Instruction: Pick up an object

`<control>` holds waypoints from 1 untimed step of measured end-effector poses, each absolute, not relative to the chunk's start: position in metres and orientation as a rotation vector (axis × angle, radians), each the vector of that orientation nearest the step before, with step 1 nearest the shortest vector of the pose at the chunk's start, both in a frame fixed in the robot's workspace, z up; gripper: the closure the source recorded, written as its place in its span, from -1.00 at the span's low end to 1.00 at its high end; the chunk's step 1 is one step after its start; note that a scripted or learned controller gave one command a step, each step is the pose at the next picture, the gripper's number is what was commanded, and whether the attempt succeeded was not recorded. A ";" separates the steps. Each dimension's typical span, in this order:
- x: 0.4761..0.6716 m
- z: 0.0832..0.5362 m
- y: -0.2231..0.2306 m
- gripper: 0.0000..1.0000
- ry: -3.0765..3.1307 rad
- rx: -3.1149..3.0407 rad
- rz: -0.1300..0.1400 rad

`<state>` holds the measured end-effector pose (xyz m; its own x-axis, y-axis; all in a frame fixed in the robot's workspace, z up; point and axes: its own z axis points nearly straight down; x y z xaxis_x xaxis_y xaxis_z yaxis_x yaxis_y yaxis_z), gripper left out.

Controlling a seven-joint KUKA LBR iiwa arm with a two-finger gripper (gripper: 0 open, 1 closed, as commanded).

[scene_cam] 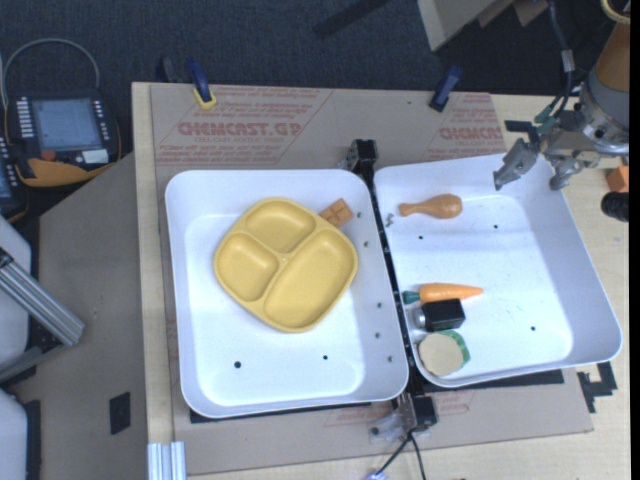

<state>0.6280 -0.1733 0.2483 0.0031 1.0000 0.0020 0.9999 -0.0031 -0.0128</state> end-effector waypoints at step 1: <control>0.630 0.256 -0.173 -1.00 -2.222 -2.222 0.000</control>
<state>0.6304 -0.1727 0.2562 0.0000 1.0000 -0.0006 1.0000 0.0000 0.0007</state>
